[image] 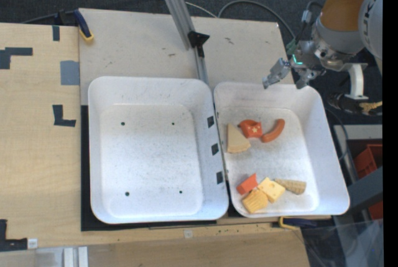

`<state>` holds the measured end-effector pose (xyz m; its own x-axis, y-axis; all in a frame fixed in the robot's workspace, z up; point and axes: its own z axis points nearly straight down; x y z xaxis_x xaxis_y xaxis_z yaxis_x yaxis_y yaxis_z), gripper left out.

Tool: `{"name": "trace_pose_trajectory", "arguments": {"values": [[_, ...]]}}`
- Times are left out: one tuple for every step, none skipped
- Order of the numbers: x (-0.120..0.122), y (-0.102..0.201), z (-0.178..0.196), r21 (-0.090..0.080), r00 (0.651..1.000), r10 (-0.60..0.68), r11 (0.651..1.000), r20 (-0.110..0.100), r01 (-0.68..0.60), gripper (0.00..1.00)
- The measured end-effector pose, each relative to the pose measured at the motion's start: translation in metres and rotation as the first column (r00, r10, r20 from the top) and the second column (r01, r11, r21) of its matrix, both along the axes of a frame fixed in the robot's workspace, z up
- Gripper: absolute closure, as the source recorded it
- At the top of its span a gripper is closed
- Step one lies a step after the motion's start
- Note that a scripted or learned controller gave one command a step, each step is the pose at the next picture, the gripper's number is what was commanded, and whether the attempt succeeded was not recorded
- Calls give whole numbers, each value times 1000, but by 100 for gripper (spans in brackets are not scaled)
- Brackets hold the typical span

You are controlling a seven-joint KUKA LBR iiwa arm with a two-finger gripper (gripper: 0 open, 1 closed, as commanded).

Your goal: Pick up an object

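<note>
front cluster: yellow block (255,200), orange wedge (247,183), cone (292,186), touching, lower right bin (323,135)
mid cluster: tomato (251,128), sausage (273,131), tan wedge (236,140), packed close
gripper (285,74): over bin's far rim, upper right, fingers apart, held nothing
risk: crowded pieces, likely pinch two or slip
unclear: fingertips small, blurred

Readable text: none on the bench (143,42).
Labels or numbers: none legible on either white bin (99,154).
</note>
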<state>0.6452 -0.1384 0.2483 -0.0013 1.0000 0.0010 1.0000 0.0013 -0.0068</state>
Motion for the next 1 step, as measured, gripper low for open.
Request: {"name": "trace_pose_trajectory", "arguments": {"values": [[1,0,3,-2,1000,1,1000,5,-1,0]]}}
